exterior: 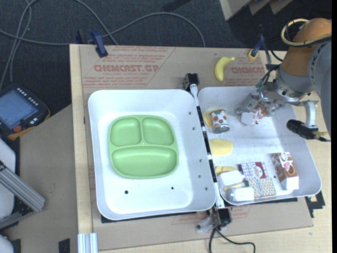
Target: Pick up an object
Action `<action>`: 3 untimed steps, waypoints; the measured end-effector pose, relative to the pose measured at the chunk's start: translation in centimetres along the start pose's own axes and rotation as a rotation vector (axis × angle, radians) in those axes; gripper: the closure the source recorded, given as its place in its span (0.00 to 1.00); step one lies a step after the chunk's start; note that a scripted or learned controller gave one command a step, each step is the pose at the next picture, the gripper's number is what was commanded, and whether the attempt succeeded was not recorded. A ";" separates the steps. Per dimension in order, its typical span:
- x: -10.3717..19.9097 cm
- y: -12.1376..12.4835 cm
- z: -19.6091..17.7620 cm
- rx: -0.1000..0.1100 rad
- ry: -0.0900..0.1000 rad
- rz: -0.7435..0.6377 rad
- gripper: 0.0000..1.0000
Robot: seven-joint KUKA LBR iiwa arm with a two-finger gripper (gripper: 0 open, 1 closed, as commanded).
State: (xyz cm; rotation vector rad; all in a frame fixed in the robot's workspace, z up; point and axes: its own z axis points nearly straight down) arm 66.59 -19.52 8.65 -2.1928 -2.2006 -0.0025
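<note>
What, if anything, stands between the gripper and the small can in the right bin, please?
Nothing visible. The gripper hangs low in the right bin, near its far side, and bare white floor lies between it and the can to its left. The yellow piece lies nearer the camera, off that line.

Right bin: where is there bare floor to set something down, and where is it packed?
Bare floor in the right bin lies mid-bin, between the can, the gripper and the small carton. The near-left corner is crowded: flat box and white pieces.
</note>
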 end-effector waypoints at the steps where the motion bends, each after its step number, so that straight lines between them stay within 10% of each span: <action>1: 0.0 0.0 -0.9 -0.005 -0.007 -0.002 1.00; 2: 7.2 -0.7 0.0 -0.023 -0.025 0.004 1.00; 3: 14.2 -2.7 -9.6 -0.028 -0.025 0.001 1.00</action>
